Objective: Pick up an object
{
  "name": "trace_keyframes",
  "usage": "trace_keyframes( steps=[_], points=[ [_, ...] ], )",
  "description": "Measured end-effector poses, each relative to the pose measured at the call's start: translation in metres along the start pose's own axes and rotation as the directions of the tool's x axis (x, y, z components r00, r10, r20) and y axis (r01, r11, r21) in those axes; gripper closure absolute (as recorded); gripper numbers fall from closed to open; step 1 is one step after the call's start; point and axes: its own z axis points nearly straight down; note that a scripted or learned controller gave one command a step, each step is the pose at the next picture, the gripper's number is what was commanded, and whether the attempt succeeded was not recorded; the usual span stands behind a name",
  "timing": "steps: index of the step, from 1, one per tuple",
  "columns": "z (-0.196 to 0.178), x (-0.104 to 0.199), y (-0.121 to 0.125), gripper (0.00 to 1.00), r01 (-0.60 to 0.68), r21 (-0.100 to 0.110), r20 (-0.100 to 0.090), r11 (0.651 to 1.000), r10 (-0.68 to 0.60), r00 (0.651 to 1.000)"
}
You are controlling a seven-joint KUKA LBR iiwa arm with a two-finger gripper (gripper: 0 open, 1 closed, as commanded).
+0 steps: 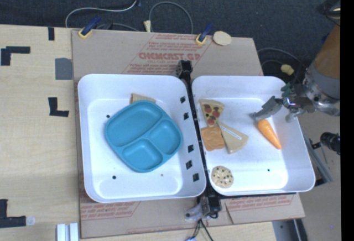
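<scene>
left bin [88, 124]: blue divided plate [144, 135] over a tan piece | cardboard sheet [166, 52]: red print, unreadable | right bin [293, 179]: pizza slice [212, 112], cracker [212, 138], cookie [222, 177], orange carrot [269, 132] | gripper [271, 110] just above the carrot's upper end; fingers' state cannot be told

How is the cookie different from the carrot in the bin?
The cookie is round, flat and pale with dark spots; the carrot is long, pointed and plain orange. The cookie lies near the front edge of the right bin, away from the tool; the carrot lies just below the tool. Both are toy foods sharing that bin.
</scene>
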Motion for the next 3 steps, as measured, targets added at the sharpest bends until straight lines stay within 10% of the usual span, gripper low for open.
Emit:
trace_keyframes(
  steps=[1, 2, 3],
  points=[
    [0.11, -0.062, 0.041, 0.0, -0.003, 0.0, 0.003, 1.0, 0.003, 1.0],
    [0.178, -0.052, 0.055, 0.0, 0.0, -0.002, 0.003, 1.0, 0.0, 1.0],
    [0.162, -0.054, 0.057, 1.0, -0.001, -0.01, 0.008, 1.0, 0.001, 1.0]
  ],
)
